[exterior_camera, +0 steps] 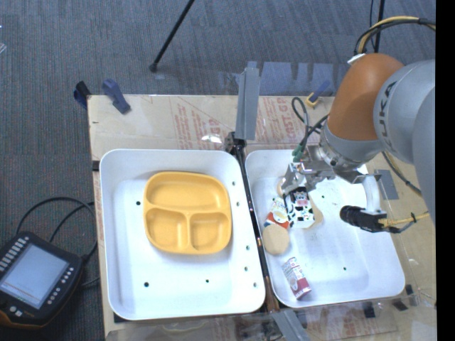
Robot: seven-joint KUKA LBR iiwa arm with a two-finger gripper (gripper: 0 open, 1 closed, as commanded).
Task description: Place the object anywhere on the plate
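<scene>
on the cardboard sheet (185, 119) behind the two white bins there is red printing, upside down and too faint to read, and the grey arm (416, 112) shows dark letters that look like "ku" beside its orange band. the small can (297, 277) by the front rim of the right bin (355, 261) has a red and white label whose words cannot be made out. one yellow plate (188, 212) with three compartments sits in the left bin (121, 261), nothing on it. right of the plate, across the divider, lie a black and white cow-patterned toy (302, 209), a red and white piece (277, 214) touching it, and one tan ball (276, 241) just in front. the gripper (298, 185) hangs directly over the cow toy, apparently touching its top; whether it grips it i cannot tell.
</scene>
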